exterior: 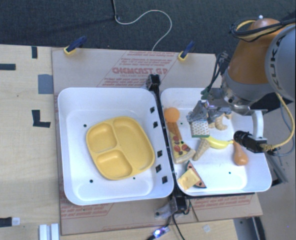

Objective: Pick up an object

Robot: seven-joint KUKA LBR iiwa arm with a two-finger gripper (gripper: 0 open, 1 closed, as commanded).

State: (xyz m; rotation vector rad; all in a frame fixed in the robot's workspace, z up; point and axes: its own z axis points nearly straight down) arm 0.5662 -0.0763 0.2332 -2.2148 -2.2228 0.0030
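Now you have the arm [260, 54] reaching in from the right, with its jaws [204, 115] low over the right bin [258, 181], just above a small green-checked card [200, 128]. You cannot tell whether the jaws are spread or pressed together, nor whether anything sits between them. Just below the card lie a banana [218, 143] and a cone-shaped piece [200, 149]. An orange ball [172, 114] rests near the divider, with a pizza slice [178, 143] beneath it and a yellow wedge [190, 178] by the front wall. An orange pear-shaped toy [240, 155] lies to the right. In the left bin [73, 184] you see a yellow divided plate [120, 147]. Both bins sit on cardboard [133, 69] on the tabletop [18, 149].
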